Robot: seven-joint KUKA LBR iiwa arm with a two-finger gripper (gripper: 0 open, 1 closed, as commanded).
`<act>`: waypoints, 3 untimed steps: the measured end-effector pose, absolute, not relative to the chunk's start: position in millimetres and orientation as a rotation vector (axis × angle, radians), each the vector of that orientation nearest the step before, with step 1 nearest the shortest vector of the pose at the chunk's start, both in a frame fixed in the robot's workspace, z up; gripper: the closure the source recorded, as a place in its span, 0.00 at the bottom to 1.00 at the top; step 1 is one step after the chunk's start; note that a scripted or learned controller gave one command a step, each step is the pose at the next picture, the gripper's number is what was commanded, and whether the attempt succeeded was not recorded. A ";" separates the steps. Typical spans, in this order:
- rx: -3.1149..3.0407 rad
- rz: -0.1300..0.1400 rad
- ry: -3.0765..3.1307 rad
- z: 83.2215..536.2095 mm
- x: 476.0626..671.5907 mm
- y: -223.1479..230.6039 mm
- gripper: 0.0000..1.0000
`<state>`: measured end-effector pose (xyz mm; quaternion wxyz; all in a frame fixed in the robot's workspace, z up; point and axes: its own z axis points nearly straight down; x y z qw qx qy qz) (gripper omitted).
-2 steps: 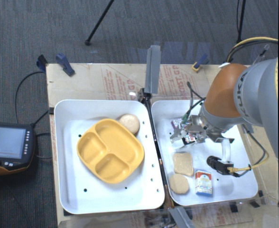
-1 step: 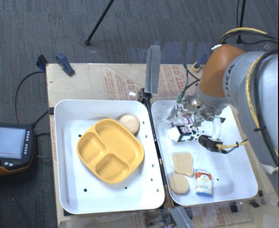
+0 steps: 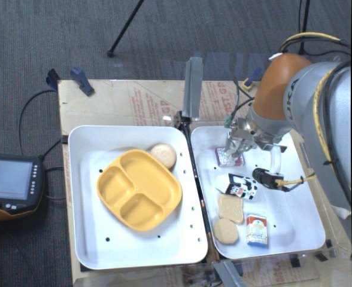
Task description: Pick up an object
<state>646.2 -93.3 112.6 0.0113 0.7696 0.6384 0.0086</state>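
1. Grey with an orange band, my arm (image 3: 299,94) reaches in from the right over the right bin (image 3: 297,220). My gripper (image 3: 236,143) hangs above that bin's far left part. I cannot tell whether it is spread or pressed together, and nothing visibly sits in it.
2. Directly under my gripper lies a small pink-and-white patterned packet (image 3: 227,158), flat on the bin floor close to the left wall. It is the nearest thing to pick. Whether my gripper touches its top edge, I cannot tell.
3. A little nearer the camera lies a black-and-white patched item (image 3: 242,188), set at a slant.
4. Just beside that, toward the front, sits a tan slice of toast (image 3: 230,208). A round biscuit (image 3: 226,231) lies at the toast's front edge, near the left wall.
5. Right of the biscuit lies a small red, white and blue box (image 3: 257,230), flat and just apart from it.
6. In the left bin (image 3: 83,154) rests a yellow plate (image 3: 139,189) with three compartments, turned at an angle. A round pale bun (image 3: 163,155) lies against its far right rim.
7. Both bins sit side by side on the wooden tabletop (image 3: 134,100), with a blue clamp (image 3: 81,80) at its far left corner.
8. Off to the left, on the carpet, lies a handheld screen (image 3: 9,182) with a cable.
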 end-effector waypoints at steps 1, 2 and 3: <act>2.558 0.006 1.819 212.5 620.9 -62.6 1.00; 2.572 -0.008 1.813 193.2 556.9 -68.1 1.00; 2.662 -0.006 1.673 198.8 574.3 -158.6 1.00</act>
